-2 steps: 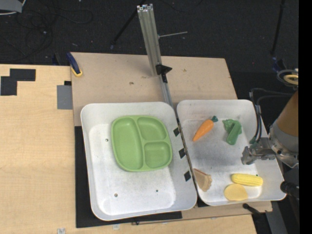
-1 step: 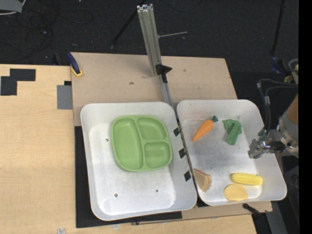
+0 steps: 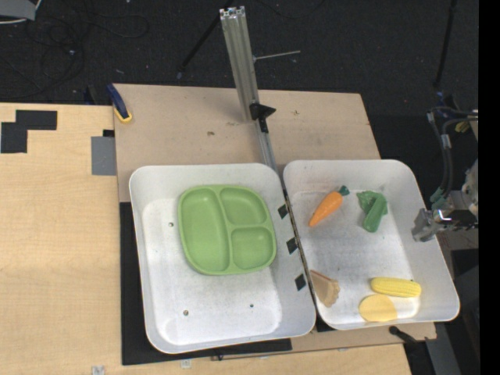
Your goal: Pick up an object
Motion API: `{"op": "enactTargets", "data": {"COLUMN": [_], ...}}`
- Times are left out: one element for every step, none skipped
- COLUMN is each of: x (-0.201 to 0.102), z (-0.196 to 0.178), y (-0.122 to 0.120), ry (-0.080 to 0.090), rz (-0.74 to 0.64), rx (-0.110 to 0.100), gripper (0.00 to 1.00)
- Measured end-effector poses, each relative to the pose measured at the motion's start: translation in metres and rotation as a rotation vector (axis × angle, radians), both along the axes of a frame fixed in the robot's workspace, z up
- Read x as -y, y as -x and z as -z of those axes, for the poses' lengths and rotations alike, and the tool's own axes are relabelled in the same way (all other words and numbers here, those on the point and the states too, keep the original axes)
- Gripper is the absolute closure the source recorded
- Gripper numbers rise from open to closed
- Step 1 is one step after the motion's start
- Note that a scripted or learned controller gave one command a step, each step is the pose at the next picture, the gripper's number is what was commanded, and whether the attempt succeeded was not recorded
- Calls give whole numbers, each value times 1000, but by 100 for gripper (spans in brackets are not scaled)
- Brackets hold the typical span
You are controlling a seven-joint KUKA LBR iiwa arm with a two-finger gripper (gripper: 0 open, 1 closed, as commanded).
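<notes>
Centrally, orange carrot (image 3: 326, 208) tilted, green top, right bin (image 3: 351, 323)

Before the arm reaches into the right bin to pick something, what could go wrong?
1. The corn and the yellow piece lie touching near the right bin's front wall, so a grasp on one may push the other or catch the wall.
2. The tan wedge lies against the bin's left wall, with little space for fingers.
3. The carrot lies at a slant and may roll away.

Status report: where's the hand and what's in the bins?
Hand at right bin's right rim. Carrot, corn lying untouched. Nothing in the way.
</notes>
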State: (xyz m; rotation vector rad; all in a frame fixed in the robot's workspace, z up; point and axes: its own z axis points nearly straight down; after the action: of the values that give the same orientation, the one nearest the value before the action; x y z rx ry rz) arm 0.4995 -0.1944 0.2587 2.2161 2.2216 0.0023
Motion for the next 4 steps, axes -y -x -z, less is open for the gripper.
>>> {"op": "enactTargets", "data": {"x": [-55, -107, -165, -224], "z": [-4, -6, 12, 27], "y": [4, 9, 9, 14], "ry": [-4, -4, -3, -3], "rz": [-3, -2, -2, -3], "rx": [-6, -7, -8, -9], "gripper": [100, 100, 100, 100]}}
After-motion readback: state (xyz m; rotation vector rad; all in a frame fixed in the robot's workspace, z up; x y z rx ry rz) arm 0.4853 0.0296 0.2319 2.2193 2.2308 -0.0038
